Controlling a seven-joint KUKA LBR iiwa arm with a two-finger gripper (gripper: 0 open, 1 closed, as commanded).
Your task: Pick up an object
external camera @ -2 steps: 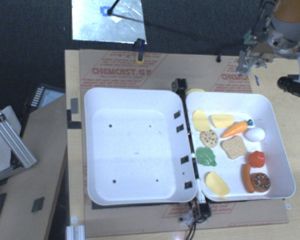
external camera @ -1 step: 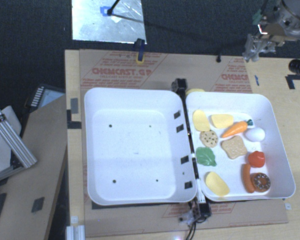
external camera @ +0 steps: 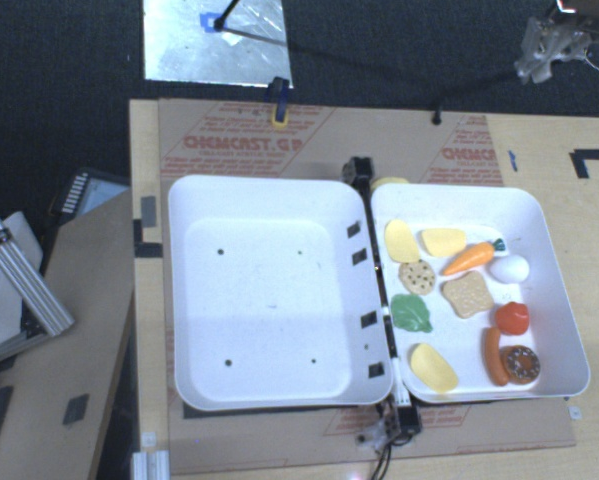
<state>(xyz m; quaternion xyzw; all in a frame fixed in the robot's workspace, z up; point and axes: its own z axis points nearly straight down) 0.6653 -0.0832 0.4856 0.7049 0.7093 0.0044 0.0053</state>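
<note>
Toy food pieces, any of which could be the object to pick up, all lie in the right bin (external camera: pixel 554 268); the left bin (external camera: pixel 194 208) sits just beside it, the two joined along a dark strip with black clips (external camera: pixel 369 318).

Nearest the camera in the right bin are a yellow wedge (external camera: pixel 432 367), a chocolate doughnut (external camera: pixel 522 365) and an orange sausage (external camera: pixel 493 354) touching the doughnut's left side. Behind them come a green leaf shape (external camera: pixel 411 313), a red tomato (external camera: pixel 512 317) and a slice of toast (external camera: pixel 467 294). Farther back lie a chocolate-chip cookie (external camera: pixel 416 277), a white egg (external camera: pixel 509 269) and a carrot (external camera: pixel 470 257) with a green top, tilted up toward the right. Farthest in the bin are two more yellow pieces (external camera: pixel 401 240), one just beside the other.

Both bins rest on a brown board (external camera: pixel 449 143) on the table. Red printing on the board behind the left bin reads roughly "CHEMCAST GP", and the same printing shows behind the right bin, too faint to read surely. A blue and yellow clamp (external camera: pixel 278 103) grips the board's far edge.

Beyond the board, on dark carpet, lies a shiny metal sheet (external camera: pixel 189 28) with a small blue mark.

At the far right corner, the hand (external camera: pixel 547 50) hangs well apart from the bins, above the carpet, with nothing seen in it; whether its fingers are spread or closed I cannot tell.
</note>
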